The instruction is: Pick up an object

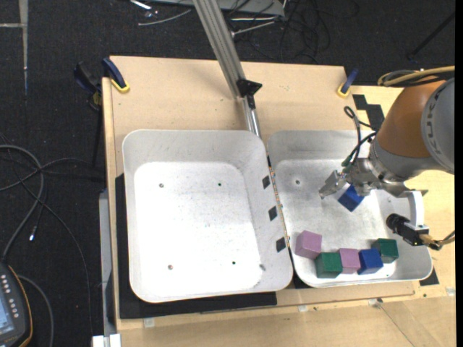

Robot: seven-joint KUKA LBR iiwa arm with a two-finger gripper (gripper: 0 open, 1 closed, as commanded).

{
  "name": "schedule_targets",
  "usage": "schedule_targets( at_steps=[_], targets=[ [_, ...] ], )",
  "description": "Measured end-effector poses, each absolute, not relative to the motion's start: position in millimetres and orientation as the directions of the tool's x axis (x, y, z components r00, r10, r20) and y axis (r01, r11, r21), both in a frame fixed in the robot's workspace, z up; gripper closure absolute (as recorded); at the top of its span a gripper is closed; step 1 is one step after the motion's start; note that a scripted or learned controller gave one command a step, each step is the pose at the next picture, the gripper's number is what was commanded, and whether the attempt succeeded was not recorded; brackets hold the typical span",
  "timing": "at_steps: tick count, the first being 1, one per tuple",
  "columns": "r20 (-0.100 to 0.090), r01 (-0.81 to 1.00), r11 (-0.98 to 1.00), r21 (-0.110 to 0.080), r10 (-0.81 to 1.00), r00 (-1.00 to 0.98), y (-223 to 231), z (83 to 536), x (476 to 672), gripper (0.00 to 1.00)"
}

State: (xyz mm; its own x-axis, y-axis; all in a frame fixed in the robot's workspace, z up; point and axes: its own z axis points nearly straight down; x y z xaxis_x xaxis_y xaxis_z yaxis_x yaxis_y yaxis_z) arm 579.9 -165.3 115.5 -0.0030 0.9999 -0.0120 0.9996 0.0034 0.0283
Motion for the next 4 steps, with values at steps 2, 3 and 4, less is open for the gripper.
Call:
schedule_targets(
  at_steps=[2, 3, 4],
  targets=[
    [-0.022, 0.999, 0.001, 0.042, 1.0, 0.0, -205, 114, 578.4, 0.0],
    [-0.017, 0.999, 0.002, 0.04, 1.0, -0.001, -205, 116, 580.3, 1.0],
    [-0.007, 0.999, 0.006, 0.038, 1.0, -0.006, -199, 114, 581.0, 0.0]
  ],
)
